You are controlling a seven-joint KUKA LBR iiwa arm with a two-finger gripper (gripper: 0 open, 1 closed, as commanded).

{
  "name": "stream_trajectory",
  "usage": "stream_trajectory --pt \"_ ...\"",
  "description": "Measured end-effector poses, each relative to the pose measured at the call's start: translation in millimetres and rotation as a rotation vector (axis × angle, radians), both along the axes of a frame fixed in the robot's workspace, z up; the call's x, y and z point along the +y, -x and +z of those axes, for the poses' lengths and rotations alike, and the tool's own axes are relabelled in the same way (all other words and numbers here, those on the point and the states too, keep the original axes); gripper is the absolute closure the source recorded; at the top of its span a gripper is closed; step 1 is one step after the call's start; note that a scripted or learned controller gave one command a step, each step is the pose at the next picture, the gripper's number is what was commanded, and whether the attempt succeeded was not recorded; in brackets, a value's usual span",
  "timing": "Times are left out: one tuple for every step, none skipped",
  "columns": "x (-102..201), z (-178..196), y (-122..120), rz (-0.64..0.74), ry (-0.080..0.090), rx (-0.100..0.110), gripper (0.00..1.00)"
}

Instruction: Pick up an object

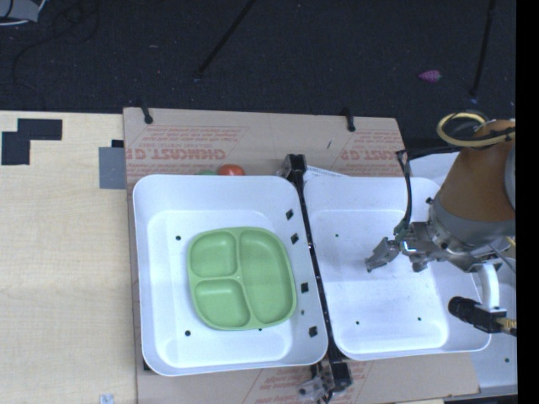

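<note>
plate [241,278]: green, 3 wells, stiff, light, slick; grip rim | end effector [396,255]: fingers spread, holding nothing, over right bin [370,204]

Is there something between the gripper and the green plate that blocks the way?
Yes. The gripper is over the right bin, the plate lies in the left bin, and the bins' raised walls run between them.

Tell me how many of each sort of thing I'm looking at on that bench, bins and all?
White bins: 2, left bin and right bin
Green divided plate: 1, lying in the left bin
Small red-orange object: 1, behind the left bin's far rim; too hidden to name
Gripper: 1, over the right bin
Total: 5
</note>
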State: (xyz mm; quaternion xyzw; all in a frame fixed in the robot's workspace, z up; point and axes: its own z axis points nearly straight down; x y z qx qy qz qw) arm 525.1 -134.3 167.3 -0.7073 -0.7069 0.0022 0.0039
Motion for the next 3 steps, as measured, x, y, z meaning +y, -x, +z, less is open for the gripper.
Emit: stream_trajectory --pt "3.0 -64.3 2.7 0.001 0.0 0.0 0.0" --pt "3.8 -80.4 3.0 -0.001 0.001 -0.005 0.0" --pt "2.5 -68.3 1.9 -0.006 0.001 -0.008 1.0"
